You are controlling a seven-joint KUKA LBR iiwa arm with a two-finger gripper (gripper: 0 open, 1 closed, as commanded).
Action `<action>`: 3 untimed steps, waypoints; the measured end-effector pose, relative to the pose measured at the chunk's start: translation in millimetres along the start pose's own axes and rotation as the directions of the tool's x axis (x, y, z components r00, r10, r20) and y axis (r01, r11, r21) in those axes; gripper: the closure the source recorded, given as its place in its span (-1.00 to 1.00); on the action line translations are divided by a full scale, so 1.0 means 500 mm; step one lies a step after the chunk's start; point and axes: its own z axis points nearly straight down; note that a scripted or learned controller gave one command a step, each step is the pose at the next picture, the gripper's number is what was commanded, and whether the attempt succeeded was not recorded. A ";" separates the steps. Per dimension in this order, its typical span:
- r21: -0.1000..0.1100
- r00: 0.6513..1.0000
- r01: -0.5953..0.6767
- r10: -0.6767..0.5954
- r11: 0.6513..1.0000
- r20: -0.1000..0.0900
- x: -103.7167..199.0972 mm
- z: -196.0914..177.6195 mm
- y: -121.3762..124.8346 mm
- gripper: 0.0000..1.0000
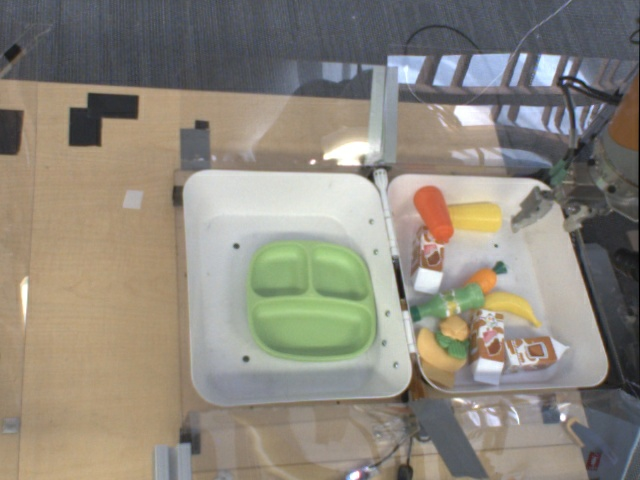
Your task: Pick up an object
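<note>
Camera view, looking down at a slant on the bench (90,298), which bears two shallow white bins side by side. The left bin (215,268) holds a green divided plate (311,300) with three compartments, lying flat near the bin's middle. The right bin (580,353) holds the objects for picking: a red-orange cylinder (433,212) at upper left, with a yellow cylinder (474,217) just beside it on the right; a small milk carton (429,259) below the red-orange cylinder; a toy carrot (484,279) near the centre; a banana (512,307) below and right of the carrot; a green bottle-like item (446,304) lying crosswise, left of the banana; a yellow-orange rounded piece (440,349) at lower left; two further cartons (487,345) (529,352) along the lower edge, touching one another. The gripper (540,206) sits at the bin's upper right rim, well apart from the cartons and near the yellow cylinder, nothing visible between its fingers; whether it is spread or closed cannot be told at this size; the arm's orange band (626,123) is at the right edge.
</note>
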 end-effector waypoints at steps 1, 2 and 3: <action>0.000 0.998 -0.057 0.057 0.998 0.000 0.008 0.258 -0.047 -1.00; -0.015 0.997 -0.076 0.076 0.997 0.003 0.099 0.269 -0.093 -1.00; -0.014 0.985 -0.175 0.175 0.985 0.004 0.193 0.268 -0.007 -1.00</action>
